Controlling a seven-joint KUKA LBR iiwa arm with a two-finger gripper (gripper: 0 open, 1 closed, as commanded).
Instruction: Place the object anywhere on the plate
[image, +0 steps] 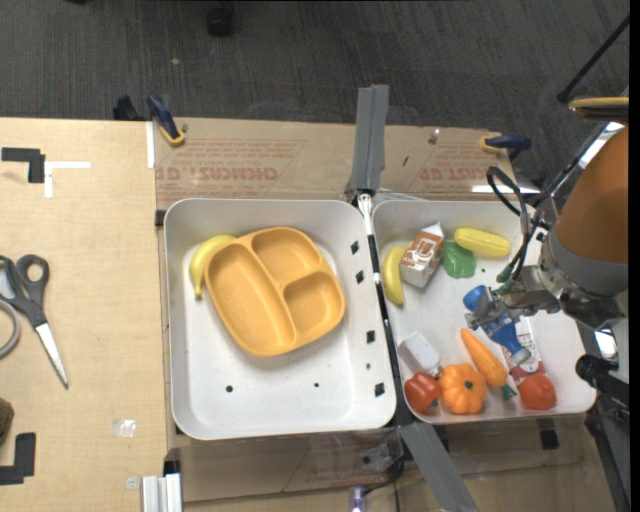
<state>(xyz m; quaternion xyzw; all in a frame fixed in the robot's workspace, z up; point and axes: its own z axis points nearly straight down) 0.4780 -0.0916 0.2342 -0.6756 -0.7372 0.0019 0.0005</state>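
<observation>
An orange divided plate (275, 290) lies in the left bin (270, 400), with a yellow banana (205, 258) tucked against its upper left rim. My gripper (497, 312) hangs low over the middle of the right bin (430, 215), just right of a small blue object (476, 298) and above an orange carrot (484, 358). A white and blue bottle (518, 342) lies under the gripper's right side. From this angle I cannot tell whether anything sits in the gripper.
The right bin also holds a second banana (393, 275), a milk carton (424, 255), a green pepper (459, 261), corn (482, 241), a white block (419, 352), a pumpkin (462, 388) and red fruits (537, 391). Scissors (38, 312) lie on the bench at left.
</observation>
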